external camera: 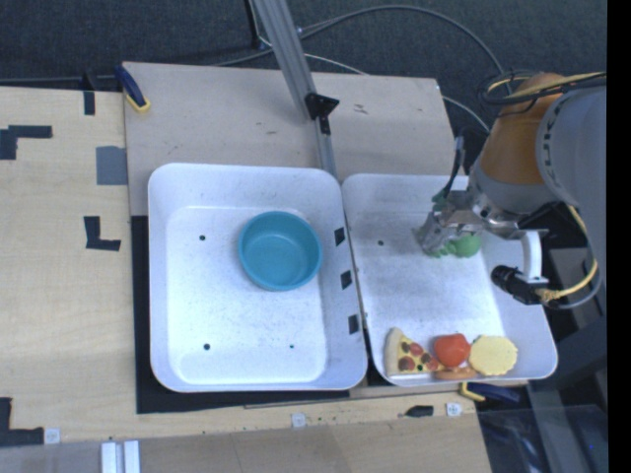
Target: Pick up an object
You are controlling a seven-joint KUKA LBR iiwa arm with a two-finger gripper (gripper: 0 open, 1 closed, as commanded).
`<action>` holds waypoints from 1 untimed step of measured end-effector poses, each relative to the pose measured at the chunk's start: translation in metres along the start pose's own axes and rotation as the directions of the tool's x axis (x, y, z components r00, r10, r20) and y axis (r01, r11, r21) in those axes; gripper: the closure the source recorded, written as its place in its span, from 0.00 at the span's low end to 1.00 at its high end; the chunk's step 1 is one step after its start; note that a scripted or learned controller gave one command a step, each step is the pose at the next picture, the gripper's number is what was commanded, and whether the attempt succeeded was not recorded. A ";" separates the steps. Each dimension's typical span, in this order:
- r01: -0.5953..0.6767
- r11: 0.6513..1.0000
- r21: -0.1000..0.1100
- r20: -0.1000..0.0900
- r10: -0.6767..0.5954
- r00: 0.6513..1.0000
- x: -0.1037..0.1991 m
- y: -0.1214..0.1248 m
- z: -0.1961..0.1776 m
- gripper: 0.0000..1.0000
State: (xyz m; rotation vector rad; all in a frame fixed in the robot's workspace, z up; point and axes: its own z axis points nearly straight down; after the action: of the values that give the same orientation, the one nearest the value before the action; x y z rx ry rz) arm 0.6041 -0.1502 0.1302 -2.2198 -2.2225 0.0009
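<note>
In right bin (414, 294), claw (441, 236) sits at green obj (463, 245). Grip state: can't tell. Judgement: center on obj, squeeze firm before lifting.

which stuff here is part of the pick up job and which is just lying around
In the job:
- gripper, low in the right bin
- green object right beside it, the likely target

Just lying about:
- blue bowl in the left bin
- pizza slice, red tomato and yellow round piece along the right bin's near edge
</note>
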 end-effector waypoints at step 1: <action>-0.001 1.000 -0.003 0.001 0.001 1.000 -0.007 0.001 -0.044 1.00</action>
State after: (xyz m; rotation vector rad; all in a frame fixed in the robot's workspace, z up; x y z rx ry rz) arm 0.6048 -0.1570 0.1743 -2.2224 -2.2231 -0.0016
